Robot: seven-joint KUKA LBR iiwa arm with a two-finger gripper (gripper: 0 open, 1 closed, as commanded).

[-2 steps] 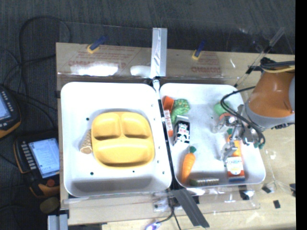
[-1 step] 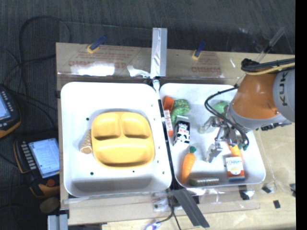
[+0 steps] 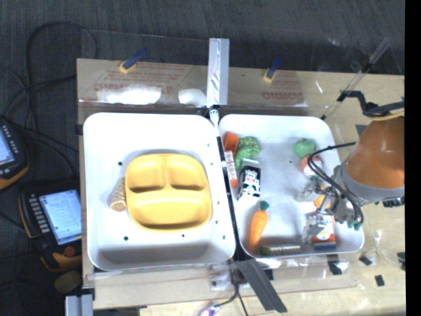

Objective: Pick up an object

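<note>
Two glossy white bins [image 3: 99, 176], moulded yellow divided plate [image 3: 168, 189], tapered carrot [image 3: 258, 222], end effector [image 3: 320, 226] state unclear

Two bins sat side by side on the bench, the left bin [image 3: 99, 176] touching the right bin [image 3: 283, 127] along a shared middle edge. In the left bin lay a divided plate [image 3: 168, 189], near the centre, with an ice-cream cone [image 3: 119, 196] touching its left side. In the right bin, a toy broccoli [image 3: 248, 149] lay at the back left, a small cow-print carton [image 3: 249, 182] just in front of it, and a toy carrot [image 3: 258, 222] nearer the front. A marker pen [image 3: 281, 249] lay along the front wall. The gripper [image 3: 320, 224] stood over the front right corner, the arm entering from the right.
</note>
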